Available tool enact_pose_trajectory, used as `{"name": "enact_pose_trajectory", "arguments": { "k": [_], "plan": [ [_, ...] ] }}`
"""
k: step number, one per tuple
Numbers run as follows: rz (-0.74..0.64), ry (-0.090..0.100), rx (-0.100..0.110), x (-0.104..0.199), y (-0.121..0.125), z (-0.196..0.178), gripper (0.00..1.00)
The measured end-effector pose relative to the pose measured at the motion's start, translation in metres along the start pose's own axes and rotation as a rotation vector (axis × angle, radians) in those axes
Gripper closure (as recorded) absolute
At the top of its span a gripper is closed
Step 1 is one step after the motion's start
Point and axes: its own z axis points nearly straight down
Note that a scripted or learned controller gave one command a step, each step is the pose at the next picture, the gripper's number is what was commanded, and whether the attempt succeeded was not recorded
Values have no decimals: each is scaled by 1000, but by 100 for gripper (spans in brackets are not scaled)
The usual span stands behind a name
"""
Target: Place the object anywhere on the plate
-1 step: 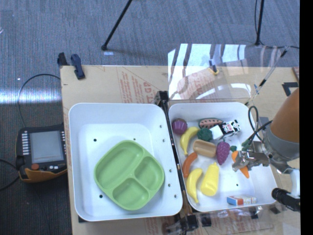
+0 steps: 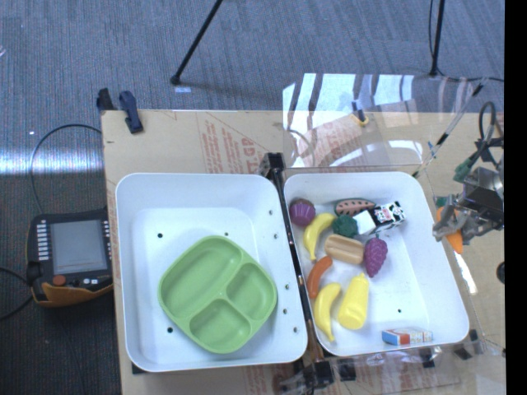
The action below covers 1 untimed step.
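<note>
Small carton (image 2: 407, 336) (right bin), gripper (image 2: 461, 225) well apart

The arm (image 2: 482, 189) is sitting at the far right side, low and tucked close to the edge. Its gripper (image 2: 454, 227) is pointing left. A bit of orange is showing near its tip.

robot lab; teach pendant (image 2: 70, 257) on floor; tripod legs (image 2: 206, 25); bench clamps (image 2: 130, 110); grey carpet (image 2: 99, 31)
</note>
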Motion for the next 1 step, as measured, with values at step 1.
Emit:
{"name": "enact_pose_trajectory", "arguments": {
  "k": [1],
  "plan": [
    [296,-3,15,66,-4,78,100]
  ]
}}
